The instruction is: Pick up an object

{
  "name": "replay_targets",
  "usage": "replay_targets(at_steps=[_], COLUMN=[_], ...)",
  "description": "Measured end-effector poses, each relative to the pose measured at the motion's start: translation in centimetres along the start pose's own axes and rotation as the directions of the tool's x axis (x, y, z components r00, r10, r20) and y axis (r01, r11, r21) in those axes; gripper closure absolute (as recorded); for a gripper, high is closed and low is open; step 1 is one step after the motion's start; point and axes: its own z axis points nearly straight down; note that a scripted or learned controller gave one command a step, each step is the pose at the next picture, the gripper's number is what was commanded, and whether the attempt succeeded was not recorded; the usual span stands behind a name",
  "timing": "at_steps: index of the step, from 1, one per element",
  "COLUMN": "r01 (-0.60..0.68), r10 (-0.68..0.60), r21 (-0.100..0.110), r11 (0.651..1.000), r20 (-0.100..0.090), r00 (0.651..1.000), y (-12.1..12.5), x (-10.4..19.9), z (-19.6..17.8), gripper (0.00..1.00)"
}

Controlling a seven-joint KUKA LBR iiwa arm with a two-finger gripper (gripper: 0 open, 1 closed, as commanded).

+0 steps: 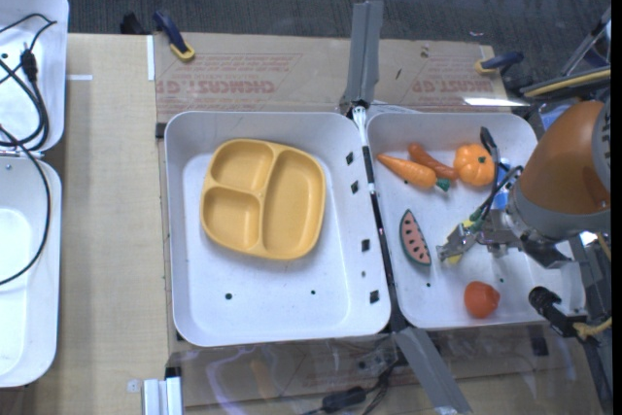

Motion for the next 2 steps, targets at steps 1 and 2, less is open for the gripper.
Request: replay_targets(at_steps=[1, 2], r01=[-0.005, 0.005], r10=[0.005, -0.005], r21=[0.002, -0.002], r11=[1.0, 1.0], r20=[-0.001, 0.001], r00=[1.0, 1.0], y=[0.0, 6.4], x=[-0.1, 5.1], z=[-0.8, -10.1], gripper=[1.0, 1.0])
